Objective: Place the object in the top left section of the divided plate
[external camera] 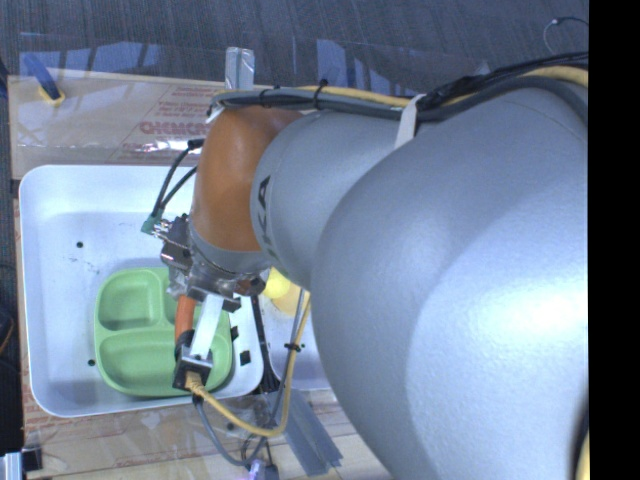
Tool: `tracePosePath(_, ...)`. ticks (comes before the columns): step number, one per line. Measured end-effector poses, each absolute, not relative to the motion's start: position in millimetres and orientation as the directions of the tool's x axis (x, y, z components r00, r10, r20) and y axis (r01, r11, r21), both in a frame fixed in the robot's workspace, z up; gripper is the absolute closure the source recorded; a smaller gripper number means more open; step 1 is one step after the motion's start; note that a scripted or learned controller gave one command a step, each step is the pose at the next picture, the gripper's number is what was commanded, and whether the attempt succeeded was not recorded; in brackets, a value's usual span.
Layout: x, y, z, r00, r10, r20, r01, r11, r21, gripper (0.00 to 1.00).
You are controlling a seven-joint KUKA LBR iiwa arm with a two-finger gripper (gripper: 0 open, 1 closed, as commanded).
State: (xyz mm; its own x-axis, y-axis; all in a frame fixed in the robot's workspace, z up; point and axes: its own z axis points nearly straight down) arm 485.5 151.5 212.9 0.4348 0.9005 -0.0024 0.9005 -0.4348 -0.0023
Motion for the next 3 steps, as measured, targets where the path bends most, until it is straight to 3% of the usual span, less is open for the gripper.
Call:
tracePosePath(1, 479.0, 131.1, 195.4, 0.407, 0.913, -0.003, 0.913, -0.407, -0.005, 1.00)
tracePosePath(2, 474.9, 178.4, 162.5, 0.001, 1.000, -0.001, 1.000, -0.001, -0.008, 1.00)
tracePosePath(3, 492.2, 115.4, 242.8, -0.082, 0.997, 0.000, 0.997, 0.082, -0.002, 1.00)
